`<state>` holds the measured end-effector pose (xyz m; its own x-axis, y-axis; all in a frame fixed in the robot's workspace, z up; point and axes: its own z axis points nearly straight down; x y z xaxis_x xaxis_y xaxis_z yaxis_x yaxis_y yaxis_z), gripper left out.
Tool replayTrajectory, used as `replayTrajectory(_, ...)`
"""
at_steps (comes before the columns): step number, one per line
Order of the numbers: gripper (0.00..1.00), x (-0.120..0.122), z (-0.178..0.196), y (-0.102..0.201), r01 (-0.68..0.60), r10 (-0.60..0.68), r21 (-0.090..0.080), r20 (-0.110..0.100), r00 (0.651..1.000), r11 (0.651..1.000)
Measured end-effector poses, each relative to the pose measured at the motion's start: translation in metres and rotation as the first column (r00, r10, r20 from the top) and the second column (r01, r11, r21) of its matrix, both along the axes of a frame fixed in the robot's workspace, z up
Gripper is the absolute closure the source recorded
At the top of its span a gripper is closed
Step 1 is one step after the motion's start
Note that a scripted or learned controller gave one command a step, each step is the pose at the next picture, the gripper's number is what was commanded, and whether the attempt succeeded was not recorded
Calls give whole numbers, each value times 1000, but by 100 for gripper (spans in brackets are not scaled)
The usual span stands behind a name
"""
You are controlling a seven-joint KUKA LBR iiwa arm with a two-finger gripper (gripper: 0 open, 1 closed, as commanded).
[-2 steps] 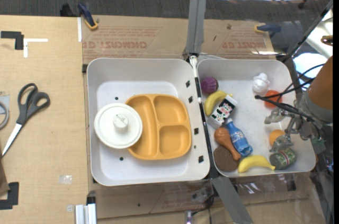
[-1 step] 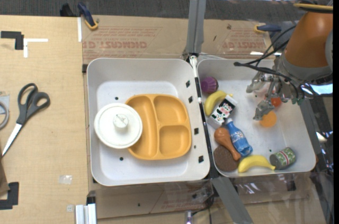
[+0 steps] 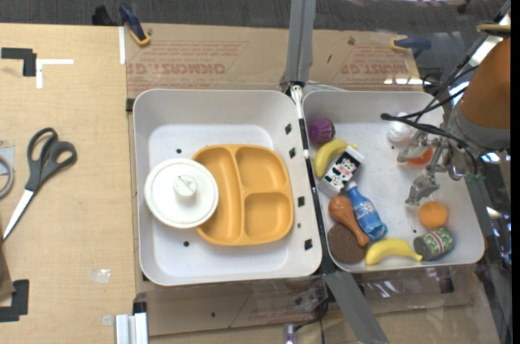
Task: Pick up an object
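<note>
The right bin (image 3: 467, 257) holds several small things. An orange ball (image 3: 434, 215) lies near its right wall, with a green can (image 3: 435, 243) and a yellow banana (image 3: 392, 251) below it. A blue bottle (image 3: 366, 214), a brown drumstick (image 3: 347, 212) and a dark round cookie (image 3: 344, 246) lie in the middle. A second banana (image 3: 327, 155), a black-and-white carton (image 3: 341, 170) and a purple item (image 3: 322, 129) sit at the upper left. My gripper (image 3: 422, 189) hangs over the right part of this bin, just up and left of the orange ball. Nothing shows held in it.
A white object (image 3: 397, 132) and a red-orange one (image 3: 415, 157) lie under the arm's cables at the bin's upper right. The left bin (image 3: 146, 253) carries a yellow divided plate (image 3: 248, 200) and a white round lid (image 3: 181, 190). Scissors (image 3: 41, 163) lie on the bench at the left.
</note>
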<state>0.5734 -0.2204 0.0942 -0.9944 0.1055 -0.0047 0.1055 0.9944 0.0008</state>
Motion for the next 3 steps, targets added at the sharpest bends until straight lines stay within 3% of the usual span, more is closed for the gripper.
replayTrajectory(1, 0, -65, 4, 1, -26, 26, -4, 18, 1000, 1000)
replayTrajectory(2, 0, -54, -2, 68, 213, -213, 0, -1, 977, 977)
replayTrajectory(3, 0, -40, -1, 119, 85, -85, -1, -1, 996, 996)
